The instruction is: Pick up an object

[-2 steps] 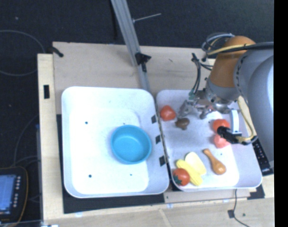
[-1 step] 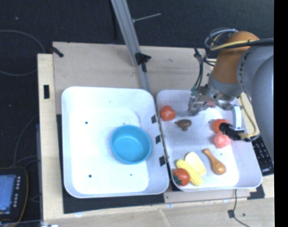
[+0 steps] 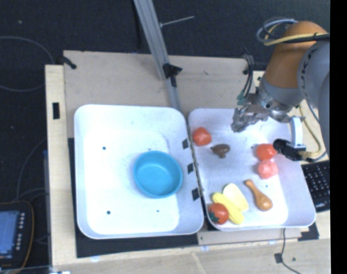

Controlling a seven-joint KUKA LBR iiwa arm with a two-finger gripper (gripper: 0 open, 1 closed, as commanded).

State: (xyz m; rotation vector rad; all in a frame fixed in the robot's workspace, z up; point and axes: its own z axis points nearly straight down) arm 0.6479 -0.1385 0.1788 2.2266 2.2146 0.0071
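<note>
My gripper [image 3: 239, 124] hangs over the far part of the right bin [image 3: 296, 213], above bare white floor. Nothing shows between its fingers. A red tomato-like piece [image 3: 201, 136] lies to its left near the bin's left wall. A small brown object [image 3: 221, 150] sits just below and left of the gripper. To the right lie a red piece [image 3: 265, 151] and a pink piece [image 3: 267, 169]. Near the front are a brown gourd-shaped object [image 3: 258, 195], a yellow banana-like bunch [image 3: 233, 201] and a red strawberry-like piece [image 3: 218, 213].
The left bin [image 3: 93, 124] holds a blue bowl [image 3: 157, 173] near its middle. A grey metal pole [image 3: 153, 36] slants up from the bench behind the bins. A dark keyboard [image 3: 319, 184] lies at the right edge.
</note>
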